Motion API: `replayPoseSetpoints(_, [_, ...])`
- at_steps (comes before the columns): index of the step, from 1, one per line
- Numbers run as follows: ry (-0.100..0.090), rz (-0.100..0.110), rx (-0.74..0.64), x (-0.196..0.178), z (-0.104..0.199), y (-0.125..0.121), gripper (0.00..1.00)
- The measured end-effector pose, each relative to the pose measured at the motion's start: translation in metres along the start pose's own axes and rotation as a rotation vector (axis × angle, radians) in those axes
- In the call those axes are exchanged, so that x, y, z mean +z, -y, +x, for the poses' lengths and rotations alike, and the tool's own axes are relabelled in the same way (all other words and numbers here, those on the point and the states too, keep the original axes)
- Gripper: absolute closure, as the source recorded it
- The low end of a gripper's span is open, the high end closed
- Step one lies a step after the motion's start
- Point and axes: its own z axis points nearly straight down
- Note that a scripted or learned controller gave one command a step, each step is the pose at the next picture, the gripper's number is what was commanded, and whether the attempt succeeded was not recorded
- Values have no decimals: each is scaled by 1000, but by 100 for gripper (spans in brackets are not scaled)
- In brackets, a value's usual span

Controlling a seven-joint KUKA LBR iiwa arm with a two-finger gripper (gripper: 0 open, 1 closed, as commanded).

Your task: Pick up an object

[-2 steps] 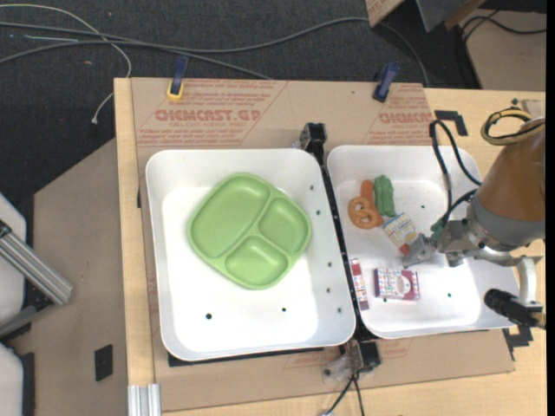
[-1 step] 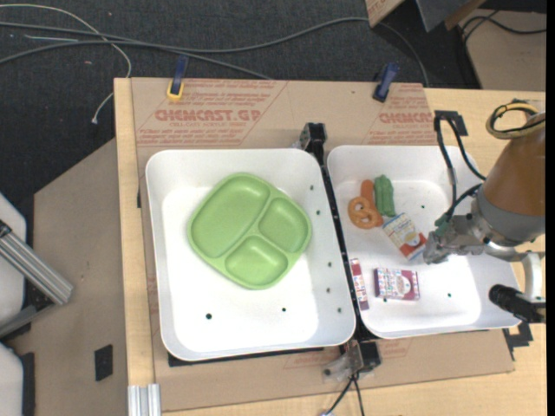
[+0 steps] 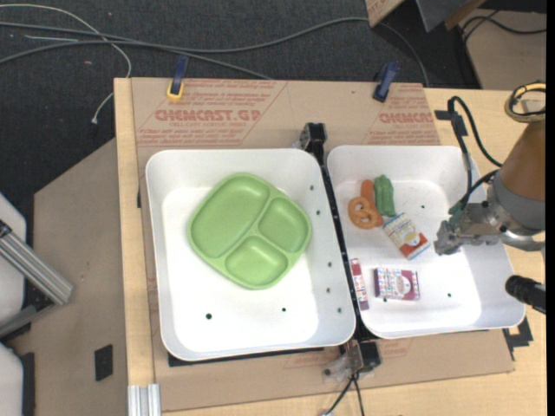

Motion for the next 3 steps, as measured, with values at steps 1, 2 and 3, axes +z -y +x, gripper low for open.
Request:
replayPoseSetpoints(1, [1, -2, 0, -54, 0, -2, 100])
replayPoseSetpoints(2, [-3, 3, -4, -47, 43, -19, 100])
replayPoseSetpoints(3, [-4, 2, -6, -58, 98, -38, 100])
